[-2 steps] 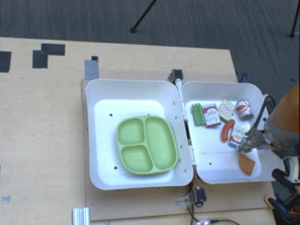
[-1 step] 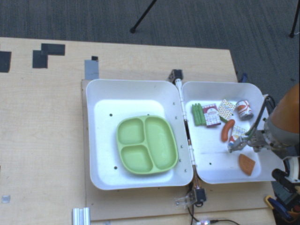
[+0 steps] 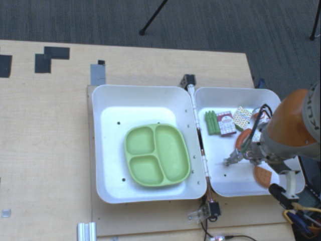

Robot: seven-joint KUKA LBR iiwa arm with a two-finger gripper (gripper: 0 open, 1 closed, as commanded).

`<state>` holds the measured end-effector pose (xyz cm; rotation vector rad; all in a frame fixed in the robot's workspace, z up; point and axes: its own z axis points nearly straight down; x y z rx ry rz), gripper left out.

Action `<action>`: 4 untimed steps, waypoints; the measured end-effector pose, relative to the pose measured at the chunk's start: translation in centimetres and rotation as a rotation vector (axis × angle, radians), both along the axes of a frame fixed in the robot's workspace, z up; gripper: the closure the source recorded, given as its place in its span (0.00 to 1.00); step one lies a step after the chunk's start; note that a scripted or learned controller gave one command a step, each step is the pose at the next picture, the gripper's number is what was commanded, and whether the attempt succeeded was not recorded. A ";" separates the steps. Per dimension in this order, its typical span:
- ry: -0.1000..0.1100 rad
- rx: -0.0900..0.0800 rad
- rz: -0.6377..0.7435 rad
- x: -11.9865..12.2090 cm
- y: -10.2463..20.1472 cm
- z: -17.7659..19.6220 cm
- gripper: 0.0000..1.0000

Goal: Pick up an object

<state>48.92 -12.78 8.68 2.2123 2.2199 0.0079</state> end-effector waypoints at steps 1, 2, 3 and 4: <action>-0.005 -0.001 0.001 0.2 0.0 1.1 1.00; -0.005 -0.001 0.001 0.2 0.0 1.1 0.00; -0.008 -0.001 0.003 0.3 0.1 2.2 1.00; -0.008 -0.001 0.004 0.3 0.1 2.1 0.00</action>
